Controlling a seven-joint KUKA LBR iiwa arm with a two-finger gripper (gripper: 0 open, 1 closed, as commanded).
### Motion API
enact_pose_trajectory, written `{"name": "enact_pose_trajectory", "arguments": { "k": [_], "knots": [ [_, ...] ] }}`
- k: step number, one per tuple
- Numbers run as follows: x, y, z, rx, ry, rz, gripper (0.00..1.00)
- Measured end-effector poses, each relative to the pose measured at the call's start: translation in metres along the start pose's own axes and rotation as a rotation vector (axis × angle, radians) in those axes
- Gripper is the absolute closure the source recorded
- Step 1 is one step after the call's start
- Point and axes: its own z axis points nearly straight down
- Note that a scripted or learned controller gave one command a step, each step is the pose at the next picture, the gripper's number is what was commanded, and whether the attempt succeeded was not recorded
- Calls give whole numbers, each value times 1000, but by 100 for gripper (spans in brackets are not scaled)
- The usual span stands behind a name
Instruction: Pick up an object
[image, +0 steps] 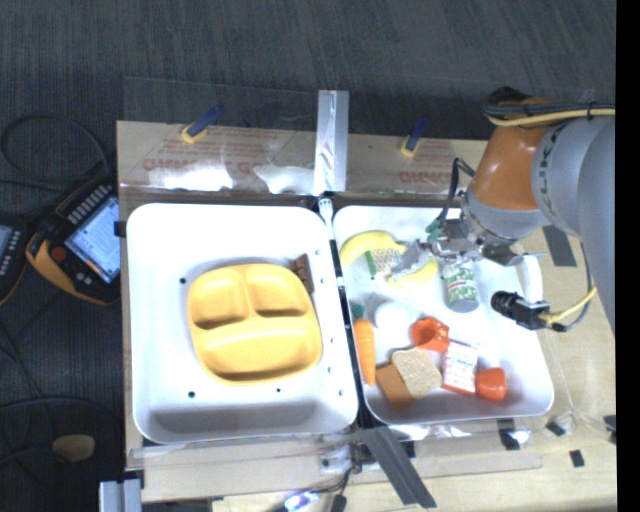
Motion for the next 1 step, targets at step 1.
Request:
{"name": "enact_pose_trajectory", "arguments": {
  "k": [1],
  "knots": [
    [7, -2, 1, -1, 0, -172, 0]
  ]
}}
